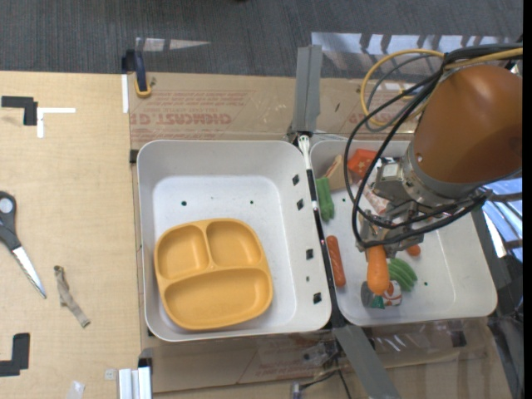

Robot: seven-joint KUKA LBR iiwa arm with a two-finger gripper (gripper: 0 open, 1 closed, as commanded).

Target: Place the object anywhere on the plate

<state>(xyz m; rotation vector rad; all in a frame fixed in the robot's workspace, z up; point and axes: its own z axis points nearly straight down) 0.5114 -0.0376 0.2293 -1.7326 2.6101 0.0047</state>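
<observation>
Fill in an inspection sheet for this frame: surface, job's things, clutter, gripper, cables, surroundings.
Surface: left white bin and right white bin side by side on a cardboard-covered bench.
Job's things: yellow divided plate in the left bin, nothing on it; carrot in the right bin under the arm.
Clutter: green toy, red sausage-like toy, orange-red toy in the right bin.
Gripper: hidden beneath the orange wrist; state not visible.
Cables: black and yellow loops over the right bin.
Surroundings: scissors on the bench at left; grey carpet behind.
</observation>
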